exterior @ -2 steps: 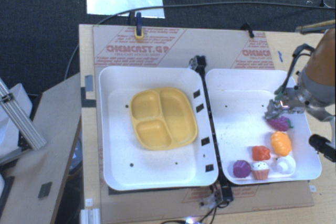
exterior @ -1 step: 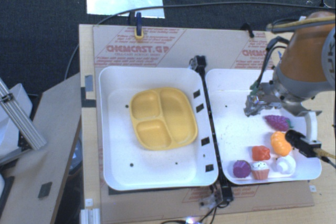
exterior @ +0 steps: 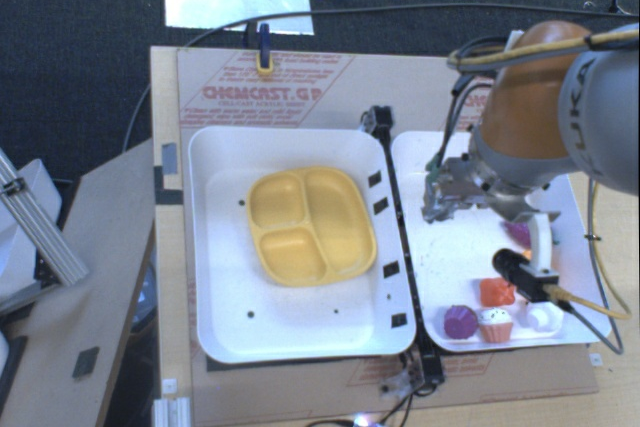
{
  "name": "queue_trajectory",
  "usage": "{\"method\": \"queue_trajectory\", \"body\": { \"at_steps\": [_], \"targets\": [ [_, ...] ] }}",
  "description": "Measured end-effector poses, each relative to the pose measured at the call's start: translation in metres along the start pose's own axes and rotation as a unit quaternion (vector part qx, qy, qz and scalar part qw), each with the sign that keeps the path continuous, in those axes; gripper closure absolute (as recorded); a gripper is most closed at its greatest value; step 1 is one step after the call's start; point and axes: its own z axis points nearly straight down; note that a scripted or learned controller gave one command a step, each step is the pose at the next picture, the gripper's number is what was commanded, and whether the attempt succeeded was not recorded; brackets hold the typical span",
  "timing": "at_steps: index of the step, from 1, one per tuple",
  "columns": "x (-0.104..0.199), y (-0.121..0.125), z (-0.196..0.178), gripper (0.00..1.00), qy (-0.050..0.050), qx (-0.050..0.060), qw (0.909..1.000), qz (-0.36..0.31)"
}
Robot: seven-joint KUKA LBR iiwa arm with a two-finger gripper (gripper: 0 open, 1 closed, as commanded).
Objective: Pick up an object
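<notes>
You're looking at a robotics lab: a cardboard-covered bench (exterior: 300, 85) is carrying two white bins (exterior: 215, 245), cables (exterior: 330, 12) are trailing over dark carpet (exterior: 80, 25), aluminium framing (exterior: 40, 230) is leaning at left.

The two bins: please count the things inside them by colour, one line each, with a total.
Yellow: 1, the tray in the left bin
Purple: 2, a ball and a piece part hidden by the arm, in the right bin
Orange: 1, a block
White: 2, a cupcake and a lump
Total: 6
</notes>
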Motion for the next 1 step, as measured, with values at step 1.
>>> {"method": "queue_trajectory", "body": {
  "at_steps": [1],
  "targets": [
    [0.0549,0.0062,0.0113,1.00,0.000,0.000,1.0000,0.001]
  ]
}}
